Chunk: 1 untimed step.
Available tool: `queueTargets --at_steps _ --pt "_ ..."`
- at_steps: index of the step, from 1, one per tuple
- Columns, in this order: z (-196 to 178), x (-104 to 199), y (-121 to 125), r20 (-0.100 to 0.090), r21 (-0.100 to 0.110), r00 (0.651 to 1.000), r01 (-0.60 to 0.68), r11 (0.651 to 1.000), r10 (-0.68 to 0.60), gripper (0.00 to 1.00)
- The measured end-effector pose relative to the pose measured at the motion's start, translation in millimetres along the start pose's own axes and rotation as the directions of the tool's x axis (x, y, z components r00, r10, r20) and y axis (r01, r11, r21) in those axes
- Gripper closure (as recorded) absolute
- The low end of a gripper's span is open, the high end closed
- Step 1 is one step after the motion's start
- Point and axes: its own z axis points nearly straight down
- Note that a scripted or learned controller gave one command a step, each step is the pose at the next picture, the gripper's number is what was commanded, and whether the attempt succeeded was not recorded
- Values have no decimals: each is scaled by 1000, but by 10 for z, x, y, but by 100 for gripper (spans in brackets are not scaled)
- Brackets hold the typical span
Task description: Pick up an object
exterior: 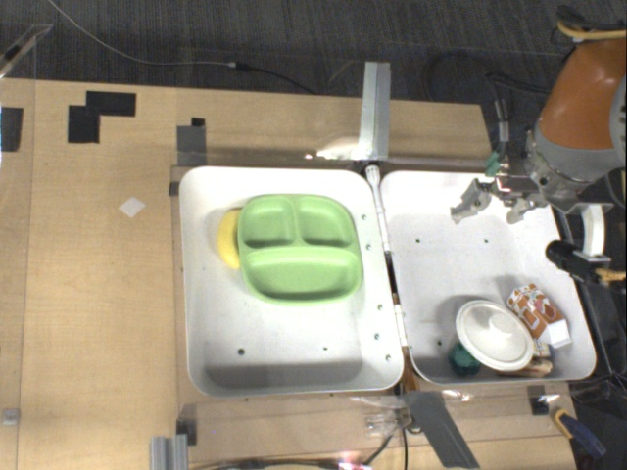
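Note:
My gripper (pixel 493 207) hangs over the far right part of the right bin (pixel 431 262), its fingers spread open with nothing between them. Well in front of it, near that bin's front right corner, lie a white bowl (pixel 495 334), a small teal object (pixel 462 360) touching the bowl's left side, and a brown and orange packet (pixel 537 311) with a white end. In the left bin (pixel 211 341) a green divided plate (pixel 298 247) lies over a yellow object (pixel 227 240) that peeks out at its left edge.
A thin wooden-coloured piece (pixel 537 366) lies along the front wall of the right bin, beside the bowl. A metal post (pixel 376 116) stands behind the ridge where the two bins meet. The wooden bench (pixel 88 292) stretches away to the left.

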Motion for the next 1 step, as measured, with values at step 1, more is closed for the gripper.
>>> queueTargets --at_steps 1 --pt "570 -214 -831 0 1 993 118 993 -118 0"
